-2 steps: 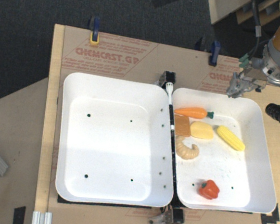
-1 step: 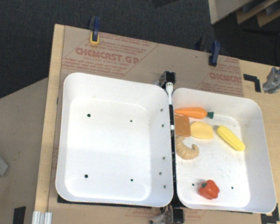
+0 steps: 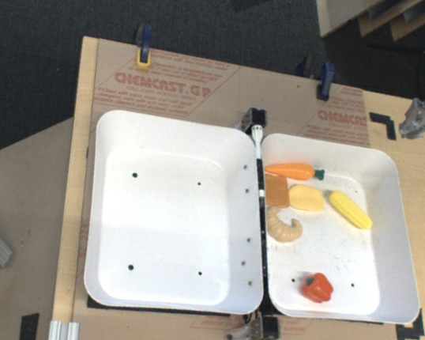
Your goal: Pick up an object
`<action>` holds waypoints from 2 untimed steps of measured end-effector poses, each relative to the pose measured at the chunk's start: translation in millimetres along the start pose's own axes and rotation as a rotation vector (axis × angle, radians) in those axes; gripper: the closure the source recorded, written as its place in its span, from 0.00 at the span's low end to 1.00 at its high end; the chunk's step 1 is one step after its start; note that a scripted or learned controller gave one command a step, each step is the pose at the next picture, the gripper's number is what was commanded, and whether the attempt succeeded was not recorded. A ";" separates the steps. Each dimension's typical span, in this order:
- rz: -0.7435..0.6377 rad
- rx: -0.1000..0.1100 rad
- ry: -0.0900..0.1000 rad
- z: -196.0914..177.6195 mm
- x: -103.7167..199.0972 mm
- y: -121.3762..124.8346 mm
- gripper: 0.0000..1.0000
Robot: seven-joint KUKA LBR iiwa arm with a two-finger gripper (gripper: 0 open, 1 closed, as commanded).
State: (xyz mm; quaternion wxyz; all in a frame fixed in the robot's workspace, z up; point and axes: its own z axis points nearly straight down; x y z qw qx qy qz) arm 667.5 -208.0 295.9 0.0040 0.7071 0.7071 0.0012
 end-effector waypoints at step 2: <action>0.008 0.004 -0.002 26.3 19.7 -11.9 1.00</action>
